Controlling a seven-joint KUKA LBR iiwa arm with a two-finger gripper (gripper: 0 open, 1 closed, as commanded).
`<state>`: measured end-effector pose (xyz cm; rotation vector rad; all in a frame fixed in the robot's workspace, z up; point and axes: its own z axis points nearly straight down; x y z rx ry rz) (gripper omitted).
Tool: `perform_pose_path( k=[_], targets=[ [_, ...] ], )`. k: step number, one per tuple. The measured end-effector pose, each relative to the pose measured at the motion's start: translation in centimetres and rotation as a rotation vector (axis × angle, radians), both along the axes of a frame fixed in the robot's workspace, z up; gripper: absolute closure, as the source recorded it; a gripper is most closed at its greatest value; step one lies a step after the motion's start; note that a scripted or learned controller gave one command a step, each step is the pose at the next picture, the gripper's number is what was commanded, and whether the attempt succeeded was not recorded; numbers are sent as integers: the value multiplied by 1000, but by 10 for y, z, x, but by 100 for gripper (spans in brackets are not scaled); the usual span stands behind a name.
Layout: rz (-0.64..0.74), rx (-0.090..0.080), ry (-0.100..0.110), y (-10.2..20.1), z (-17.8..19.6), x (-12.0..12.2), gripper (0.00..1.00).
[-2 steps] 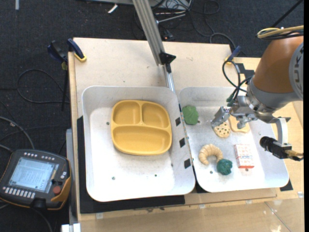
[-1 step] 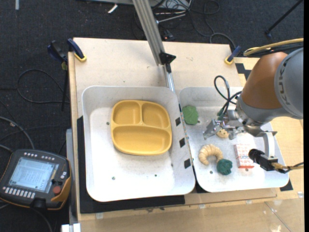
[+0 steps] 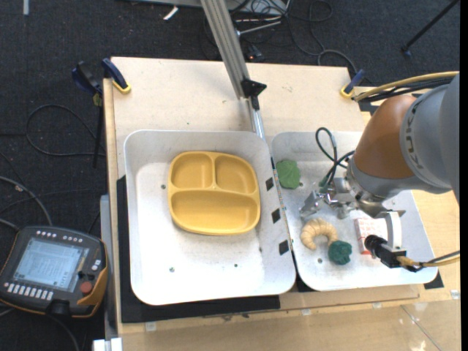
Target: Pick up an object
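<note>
A tan croissant (image 3: 319, 232), dark teal ball (image 3: 339, 251) and green lump (image 3: 288, 173) lie in the right bin (image 3: 417, 221).

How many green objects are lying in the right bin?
2. A lighter green object lies near the bin's left wall, towards the back. A darker green object lies near the front, beside the croissant. The arm may hide others.

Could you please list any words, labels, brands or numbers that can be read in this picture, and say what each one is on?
None can be read.
Teach pendant: its screen and key markings are too small and blurred.
White card in the right bin, near the pincer: red marks, too blurred to read.
</note>
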<state>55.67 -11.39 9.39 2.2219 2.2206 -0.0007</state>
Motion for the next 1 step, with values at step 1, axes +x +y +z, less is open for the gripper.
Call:
perform_pose_path(
  k=[1],
  targets=[
    [0,0,-2,0,12,1,100]
  ],
)
